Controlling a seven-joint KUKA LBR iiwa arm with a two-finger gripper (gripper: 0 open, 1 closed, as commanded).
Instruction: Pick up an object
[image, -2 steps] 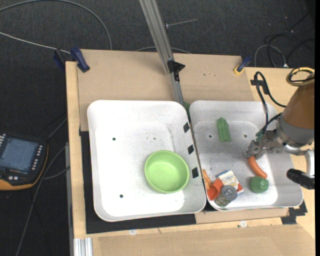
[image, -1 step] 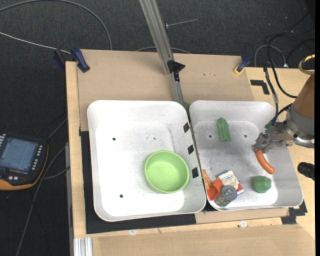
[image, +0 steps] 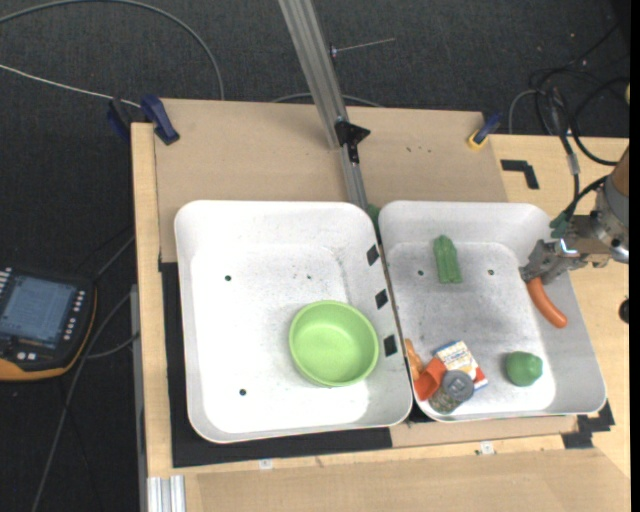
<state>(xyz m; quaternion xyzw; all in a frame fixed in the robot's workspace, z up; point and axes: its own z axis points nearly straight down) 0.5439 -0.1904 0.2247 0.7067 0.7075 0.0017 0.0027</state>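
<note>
No lettering is legible on the small printed box (image: 458, 357). Just right of it lies a round green ball (image: 523, 368); above that, a smooth orange carrot-shaped piece (image: 547, 302), whose top end the gripper (image: 541, 262) touches, grip unclear. Both white bins (image: 200, 300) sit on tan board.

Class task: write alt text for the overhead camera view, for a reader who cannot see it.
The robot's hand sits at the right bin's far right edge, just above an orange carrot-shaped toy. That shallow white right bin also holds a green oblong block, a round green ball and a small clutter pile; the shallow white left bin holds a lime-green plastic bowl.
</note>
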